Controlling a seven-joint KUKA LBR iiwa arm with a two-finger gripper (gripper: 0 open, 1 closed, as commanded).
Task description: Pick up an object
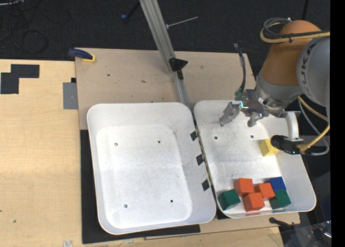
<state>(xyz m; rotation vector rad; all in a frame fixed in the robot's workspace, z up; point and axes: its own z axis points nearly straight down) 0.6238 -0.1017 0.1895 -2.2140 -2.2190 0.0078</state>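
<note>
Both bins are white: the left bin and the right bin. In the right bin lie a yellow block, three orange blocks, two dark green blocks and a blue block. The table is pale wood with black patches. The tool is grey metal; the arm is orange and grey.
</note>
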